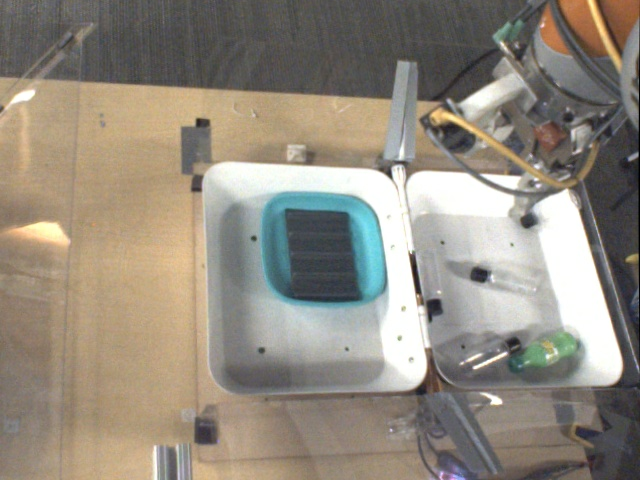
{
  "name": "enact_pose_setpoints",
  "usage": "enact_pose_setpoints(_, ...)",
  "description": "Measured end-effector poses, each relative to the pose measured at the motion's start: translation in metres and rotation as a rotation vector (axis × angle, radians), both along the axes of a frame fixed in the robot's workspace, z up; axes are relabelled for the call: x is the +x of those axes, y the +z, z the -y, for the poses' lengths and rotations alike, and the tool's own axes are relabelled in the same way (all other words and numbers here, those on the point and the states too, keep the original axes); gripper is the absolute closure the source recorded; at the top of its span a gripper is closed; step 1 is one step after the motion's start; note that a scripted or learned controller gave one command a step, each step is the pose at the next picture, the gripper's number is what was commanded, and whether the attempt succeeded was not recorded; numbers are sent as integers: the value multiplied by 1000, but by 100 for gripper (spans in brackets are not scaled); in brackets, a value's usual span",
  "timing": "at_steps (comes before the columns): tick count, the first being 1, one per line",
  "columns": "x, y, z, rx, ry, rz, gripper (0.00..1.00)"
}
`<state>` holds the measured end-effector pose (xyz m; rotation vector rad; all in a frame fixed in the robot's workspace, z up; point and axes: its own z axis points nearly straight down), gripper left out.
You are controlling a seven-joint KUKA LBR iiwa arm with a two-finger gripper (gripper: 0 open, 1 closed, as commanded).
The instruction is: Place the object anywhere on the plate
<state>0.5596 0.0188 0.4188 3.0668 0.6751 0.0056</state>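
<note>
A teal plate (pixel 372 243) with a dark ribbed rectangular pad on it lies in the left bin (pixel 230 348). In the right bin (pixel 600 298) a green bottle-shaped object (pixel 545 352) rests near the front right corner. A clear tube with a black cap (pixel 500 279) lies mid-bin, and another clear piece with a black cap (pixel 487 352) sits beside the green object. My gripper (pixel 527 214) hangs over the far edge of the right bin, apart from all these objects, with nothing visibly held.
The grey arm with its orange band (pixel 590 8) and cables (pixel 490 138) fills the upper right. A grey metal post (pixel 402 113) stands behind the seam between the bins. Small brackets sit around the bins on the wooden bench.
</note>
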Motion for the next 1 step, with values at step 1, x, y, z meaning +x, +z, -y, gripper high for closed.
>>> enact_pose_setpoints(1, -29, 16, 79, 0, -139, -1, 0)
